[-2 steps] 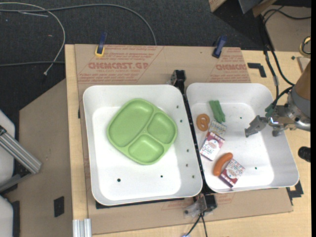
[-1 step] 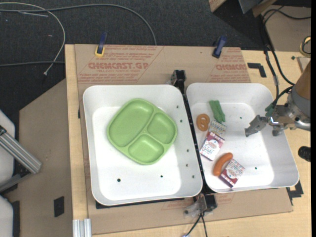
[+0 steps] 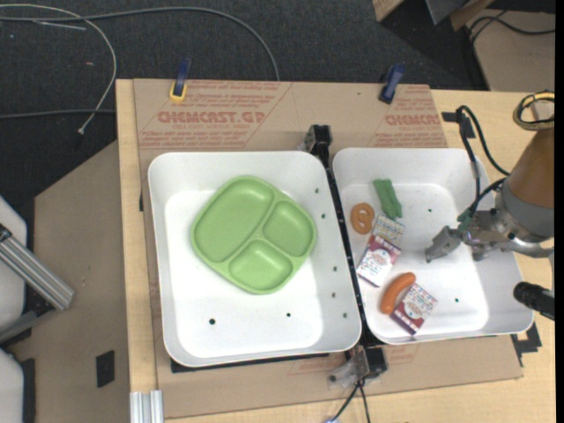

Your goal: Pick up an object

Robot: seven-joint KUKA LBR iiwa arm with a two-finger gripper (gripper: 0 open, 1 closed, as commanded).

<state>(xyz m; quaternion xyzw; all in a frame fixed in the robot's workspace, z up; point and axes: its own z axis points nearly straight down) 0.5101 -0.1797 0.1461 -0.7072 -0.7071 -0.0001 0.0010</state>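
The arm is reaching in from the right over the right bin (image 3: 493, 320), its gripper (image 3: 443, 245) hanging above bare white floor with nothing between the fingers, which seem to be standing somewhat apart, though the slant makes this hard to judge. Lying to the gripper's left in that bin are a green block (image 3: 386, 197), a brown round piece (image 3: 362, 217), two small printed packets (image 3: 381, 252), an orange sausage (image 3: 397, 293) and another printed packet (image 3: 414, 306) touching it. A green divided plate (image 3: 254, 233) is sitting in the left bin (image 3: 176, 324).
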